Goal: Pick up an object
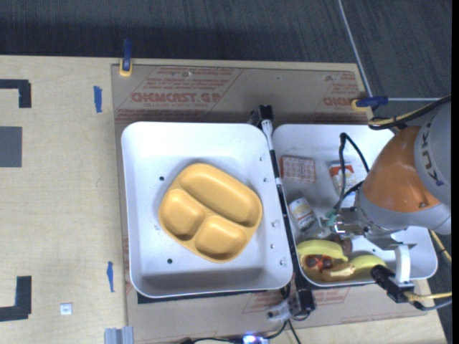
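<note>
My hand [343, 241] is lowered into the right bin [424, 264], directly above the banana [337, 258] at the near wall. Whether the hand is released or clenched cannot be determined; my wrist obstructs the view. Adjacent items: a small jar [300, 212] just left, a printed packet [297, 168] farther back. The left bin [143, 192] holds a yellow sectioned tray [209, 211]. Current step, by my judgement: descent onto the banana. Next action requires confirmed closure around it, then a vertical lift.

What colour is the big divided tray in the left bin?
Yellow, seen clearly in the camera view: the divided tray.
</note>
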Controlling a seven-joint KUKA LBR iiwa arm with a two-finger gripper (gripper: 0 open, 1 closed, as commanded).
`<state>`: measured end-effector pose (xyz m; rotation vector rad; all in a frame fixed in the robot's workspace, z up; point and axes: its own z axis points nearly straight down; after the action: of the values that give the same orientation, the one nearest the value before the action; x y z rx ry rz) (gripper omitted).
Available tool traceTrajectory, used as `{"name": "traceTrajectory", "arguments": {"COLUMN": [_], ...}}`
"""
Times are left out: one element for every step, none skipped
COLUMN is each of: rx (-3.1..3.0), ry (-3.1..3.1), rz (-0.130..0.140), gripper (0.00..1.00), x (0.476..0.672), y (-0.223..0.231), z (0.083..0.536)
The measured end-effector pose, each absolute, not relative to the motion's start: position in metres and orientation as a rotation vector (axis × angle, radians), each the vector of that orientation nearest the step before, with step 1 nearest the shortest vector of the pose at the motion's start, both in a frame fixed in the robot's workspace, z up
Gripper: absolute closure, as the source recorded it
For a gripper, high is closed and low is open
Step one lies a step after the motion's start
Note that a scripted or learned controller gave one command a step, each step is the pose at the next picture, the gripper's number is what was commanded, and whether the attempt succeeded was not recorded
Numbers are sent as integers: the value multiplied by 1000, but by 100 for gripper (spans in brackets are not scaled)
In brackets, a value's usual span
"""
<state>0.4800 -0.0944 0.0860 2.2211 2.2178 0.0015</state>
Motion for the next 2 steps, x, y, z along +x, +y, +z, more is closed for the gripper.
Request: {"name": "traceTrajectory", "arguments": {"rx": [2221, 2220], "ry": [2217, 2220], "rz": [1, 3], "gripper": [0, 0], "x": [480, 480], "y": [-94, -94], "z": [86, 86]}}
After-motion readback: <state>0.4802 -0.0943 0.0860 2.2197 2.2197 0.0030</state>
